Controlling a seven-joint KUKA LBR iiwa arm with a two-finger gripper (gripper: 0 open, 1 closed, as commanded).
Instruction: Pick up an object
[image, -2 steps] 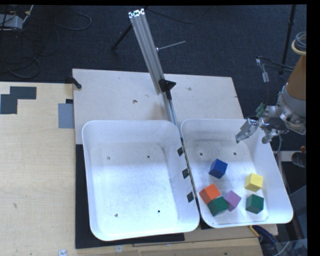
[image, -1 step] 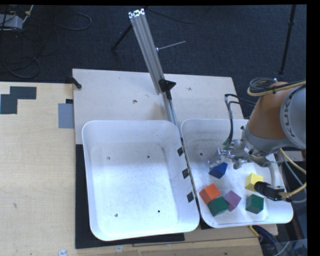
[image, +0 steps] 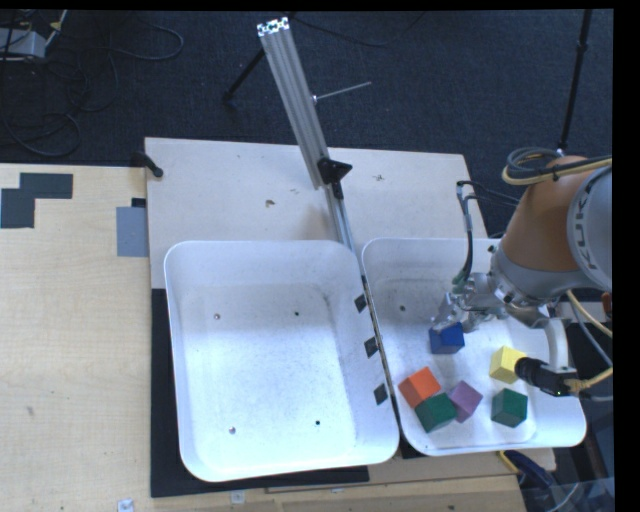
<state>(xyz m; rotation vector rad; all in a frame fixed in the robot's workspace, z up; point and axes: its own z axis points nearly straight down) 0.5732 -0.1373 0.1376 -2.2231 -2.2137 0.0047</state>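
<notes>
Two bins side by side on the worktop: left bin, right bin. Between them, running back, a slanted metal rail. In the right bin, six blocks: one at mid-bin, directly under the tool; another to its right; four nearer the front edge, namely one leftmost, one just before it, one touching that, one rightmost.
</notes>
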